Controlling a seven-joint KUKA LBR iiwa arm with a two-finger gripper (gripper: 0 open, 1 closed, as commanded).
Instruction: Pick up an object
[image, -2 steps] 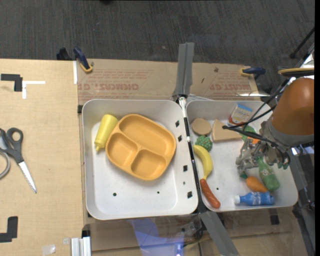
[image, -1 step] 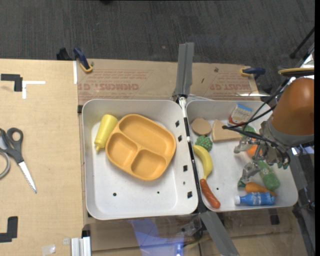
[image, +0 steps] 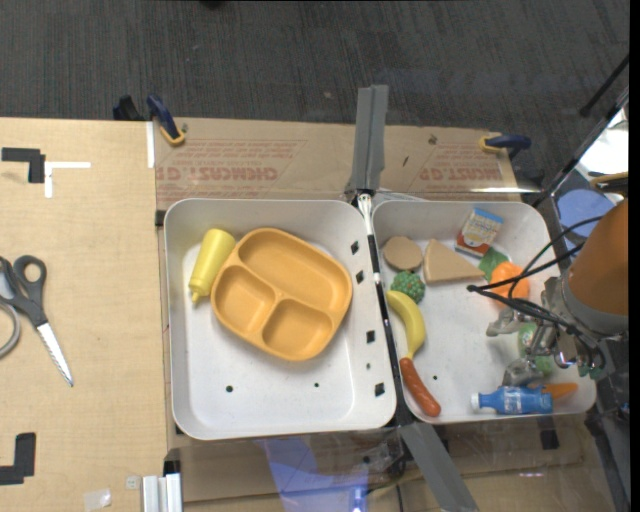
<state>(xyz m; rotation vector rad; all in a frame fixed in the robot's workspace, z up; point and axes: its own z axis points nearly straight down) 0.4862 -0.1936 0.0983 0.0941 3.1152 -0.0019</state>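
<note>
While its state stays unclear, gripper just above blue bottle.

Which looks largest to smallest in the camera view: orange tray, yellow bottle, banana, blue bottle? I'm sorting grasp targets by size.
1. Orange tray, by far the largest.
2. Yellow bottle and banana: similar in length, the bottle thicker; too close to rank.
3. Blue bottle, a little shorter and slimmer.
</note>
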